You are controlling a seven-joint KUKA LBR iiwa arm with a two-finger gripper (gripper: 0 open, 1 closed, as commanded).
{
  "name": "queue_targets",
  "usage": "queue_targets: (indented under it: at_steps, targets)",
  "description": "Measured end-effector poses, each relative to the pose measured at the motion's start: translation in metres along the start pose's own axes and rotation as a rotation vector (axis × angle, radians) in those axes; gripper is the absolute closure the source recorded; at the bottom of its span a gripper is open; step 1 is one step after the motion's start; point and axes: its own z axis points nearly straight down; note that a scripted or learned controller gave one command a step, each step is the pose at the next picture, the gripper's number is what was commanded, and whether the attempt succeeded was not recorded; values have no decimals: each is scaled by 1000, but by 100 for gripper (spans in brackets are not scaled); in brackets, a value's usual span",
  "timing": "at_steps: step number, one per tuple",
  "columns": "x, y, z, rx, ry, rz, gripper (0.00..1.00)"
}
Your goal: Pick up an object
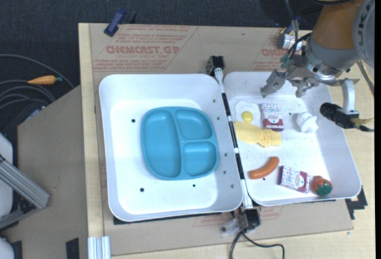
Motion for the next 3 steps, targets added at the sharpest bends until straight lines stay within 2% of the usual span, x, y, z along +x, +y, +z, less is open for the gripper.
queue_targets:
  at_steps: [1,2,3]
  targets:
    - [-19,37,105,3,-1,1,0]
    - [8,39,102,0,0,-1,0]
    - [7,39,92,-1,-1,-1,100]
